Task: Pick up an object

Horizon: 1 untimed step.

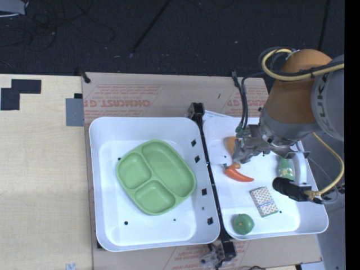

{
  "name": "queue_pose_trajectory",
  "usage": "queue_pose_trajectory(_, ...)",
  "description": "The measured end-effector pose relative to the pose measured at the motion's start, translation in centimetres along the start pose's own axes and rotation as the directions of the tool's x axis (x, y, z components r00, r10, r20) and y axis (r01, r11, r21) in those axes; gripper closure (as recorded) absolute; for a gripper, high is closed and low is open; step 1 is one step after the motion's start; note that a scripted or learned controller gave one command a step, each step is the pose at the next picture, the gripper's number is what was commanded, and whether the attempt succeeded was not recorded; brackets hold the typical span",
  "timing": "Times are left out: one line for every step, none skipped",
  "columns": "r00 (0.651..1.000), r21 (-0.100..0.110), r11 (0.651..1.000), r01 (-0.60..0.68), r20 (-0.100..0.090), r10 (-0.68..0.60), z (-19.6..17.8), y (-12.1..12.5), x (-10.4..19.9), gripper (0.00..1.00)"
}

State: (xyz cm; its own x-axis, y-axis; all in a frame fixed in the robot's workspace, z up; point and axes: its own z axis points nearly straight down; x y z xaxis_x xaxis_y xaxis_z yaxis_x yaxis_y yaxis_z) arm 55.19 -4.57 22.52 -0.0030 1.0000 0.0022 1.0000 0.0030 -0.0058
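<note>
In the right bin (304,224) lie a red-orange chili pepper (240,175), a green apple (243,223) near the front rim, a small patterned box (264,201), an orange item (230,144) partly hidden behind the gripper, and a green-and-yellow item (286,168) under the arm. My gripper (238,156) hangs low over the bin, just above the stem end of the chili pepper. The arm's orange band and grey wrist cover the bin's back right part.
The left bin (107,134) holds a green divided plate (155,176). A black clamp strip (205,173) runs between the two bins. Cardboard lies under both bins, with the wooden bench to the left.
</note>
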Motion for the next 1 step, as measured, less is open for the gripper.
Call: queue_pose_trajectory(1.000, -0.001, 1.000, 0.001, 0.000, -0.001, -0.03, -0.11, 4.73, 1.00)
